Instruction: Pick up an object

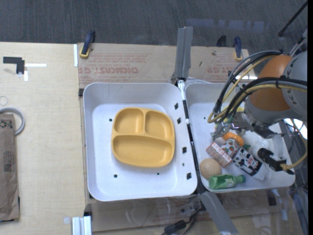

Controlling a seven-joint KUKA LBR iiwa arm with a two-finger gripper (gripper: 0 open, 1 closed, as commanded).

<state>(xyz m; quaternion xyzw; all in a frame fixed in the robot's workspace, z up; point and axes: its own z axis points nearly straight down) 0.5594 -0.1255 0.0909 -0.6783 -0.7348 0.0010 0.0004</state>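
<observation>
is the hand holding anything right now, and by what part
It cannot be told: the arm hangs over the right bin, hiding the hand, near the orange and carton.

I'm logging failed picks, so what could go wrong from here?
The items in the right bin lie packed together: the claw might nudge the orange or small box instead of gripping one. The green bottle lies against the bin's near wall, awkward to reach.
</observation>
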